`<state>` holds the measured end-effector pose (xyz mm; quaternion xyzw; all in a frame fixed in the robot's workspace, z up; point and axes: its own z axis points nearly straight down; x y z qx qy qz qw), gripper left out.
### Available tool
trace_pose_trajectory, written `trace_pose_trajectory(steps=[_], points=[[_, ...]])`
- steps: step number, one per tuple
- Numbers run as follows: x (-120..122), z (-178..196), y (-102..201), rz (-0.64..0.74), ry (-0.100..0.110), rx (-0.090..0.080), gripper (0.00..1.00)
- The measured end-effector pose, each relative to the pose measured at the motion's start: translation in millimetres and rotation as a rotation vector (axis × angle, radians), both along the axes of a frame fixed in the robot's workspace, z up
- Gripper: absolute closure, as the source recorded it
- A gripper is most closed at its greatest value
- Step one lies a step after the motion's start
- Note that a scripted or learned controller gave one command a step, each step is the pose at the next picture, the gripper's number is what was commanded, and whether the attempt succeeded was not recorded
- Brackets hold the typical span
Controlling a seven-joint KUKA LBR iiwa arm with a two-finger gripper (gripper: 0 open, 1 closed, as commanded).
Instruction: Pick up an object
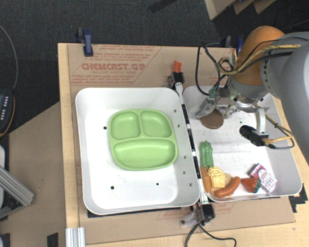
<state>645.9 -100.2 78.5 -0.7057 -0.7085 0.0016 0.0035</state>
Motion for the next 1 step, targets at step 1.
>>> trace_pose_trajectory(steps=[1], points=[[2.1, 17.3, -2.4, -0.002, -0.011, -0.003, 1.00]])
